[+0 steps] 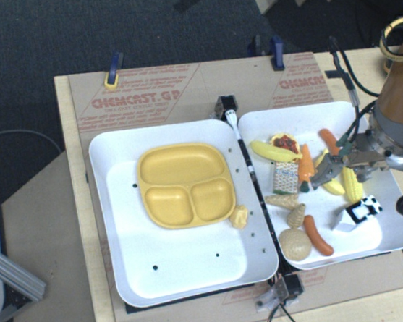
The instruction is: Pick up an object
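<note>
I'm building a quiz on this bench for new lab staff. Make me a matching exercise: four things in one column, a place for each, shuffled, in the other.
Things:
1. yellow divided plate
2. sausage
3. banana
4. gripper

Places:
A. near front of the right bin
B. far end of the right bin
C. over the middle of the right bin
D. in the left bin

Pairs: 1-D, 2-A, 3-B, 4-C
</note>
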### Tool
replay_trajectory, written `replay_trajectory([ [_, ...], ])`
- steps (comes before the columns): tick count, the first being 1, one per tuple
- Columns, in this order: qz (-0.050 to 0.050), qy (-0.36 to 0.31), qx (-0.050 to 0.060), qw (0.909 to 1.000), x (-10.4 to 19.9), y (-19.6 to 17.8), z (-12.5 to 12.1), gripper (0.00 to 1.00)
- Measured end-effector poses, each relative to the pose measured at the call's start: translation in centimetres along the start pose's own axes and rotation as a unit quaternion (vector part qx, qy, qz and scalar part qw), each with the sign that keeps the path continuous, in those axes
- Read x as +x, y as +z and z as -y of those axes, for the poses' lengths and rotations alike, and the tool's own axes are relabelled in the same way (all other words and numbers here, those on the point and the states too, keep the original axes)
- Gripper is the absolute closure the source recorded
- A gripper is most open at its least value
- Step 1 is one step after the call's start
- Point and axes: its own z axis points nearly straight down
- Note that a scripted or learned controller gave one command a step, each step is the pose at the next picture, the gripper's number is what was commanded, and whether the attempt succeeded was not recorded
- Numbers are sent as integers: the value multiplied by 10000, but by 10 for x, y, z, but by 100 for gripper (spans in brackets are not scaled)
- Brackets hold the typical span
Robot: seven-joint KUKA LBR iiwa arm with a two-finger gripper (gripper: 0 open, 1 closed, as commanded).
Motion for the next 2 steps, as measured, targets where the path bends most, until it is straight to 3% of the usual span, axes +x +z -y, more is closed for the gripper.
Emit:
replay_trajectory([
  [1, 7, -13, -52, 10000, 0, -5, -2, 0],
  [2, -3, -9, -17, 10000, 8, 50, 5, 0],
])
